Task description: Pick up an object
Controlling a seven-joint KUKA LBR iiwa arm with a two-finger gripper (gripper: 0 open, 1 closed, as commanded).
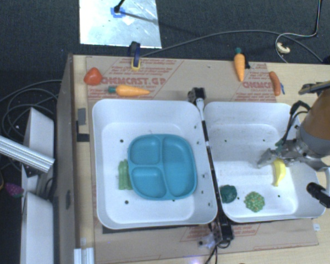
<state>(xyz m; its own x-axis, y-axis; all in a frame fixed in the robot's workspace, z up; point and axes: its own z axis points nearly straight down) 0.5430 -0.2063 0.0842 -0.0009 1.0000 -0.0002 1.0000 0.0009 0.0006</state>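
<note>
End effector (277, 159) low in right bin (247, 114), at banana (279, 172) top; grip state unclear, likely lining up pick.

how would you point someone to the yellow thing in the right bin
Start at the right bin, the one the arm reaches into. By its right wall, just under the claw, lies a small banana. It is the one yellow item there; the two items nearer the front wall are green.
</note>
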